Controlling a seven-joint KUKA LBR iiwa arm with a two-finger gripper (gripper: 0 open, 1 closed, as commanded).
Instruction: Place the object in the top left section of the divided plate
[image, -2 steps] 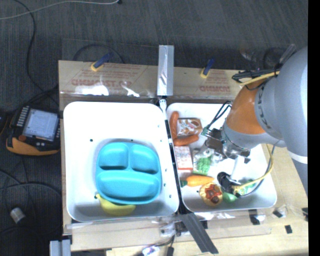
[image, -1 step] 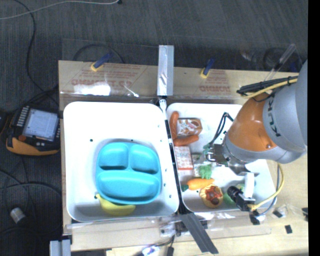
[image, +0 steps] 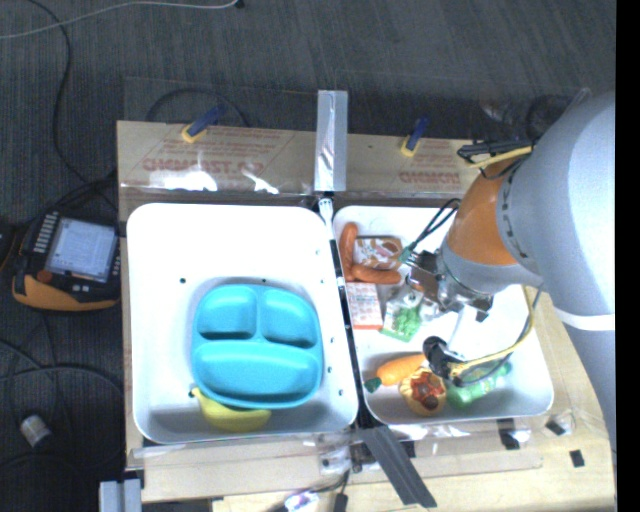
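The blue divided plate (image: 258, 345) lies in the left bin (image: 160, 260), with two small sections at its top and one large section below. All of its sections are bare. My gripper (image: 416, 289) is down in the right bin (image: 535, 385), over a heap of toy food. It hangs just above a green packet (image: 404, 323) and next to a brown packet (image: 379, 248). Nothing can be made out between its fingers.
The right bin also holds sausages (image: 350, 246), a white and red packet (image: 364, 305), an orange carrot (image: 398, 367), a red and yellow piece (image: 424, 391) and a green piece (image: 478, 388). A yellow thing (image: 232, 414) pokes out from under the plate's lower edge.
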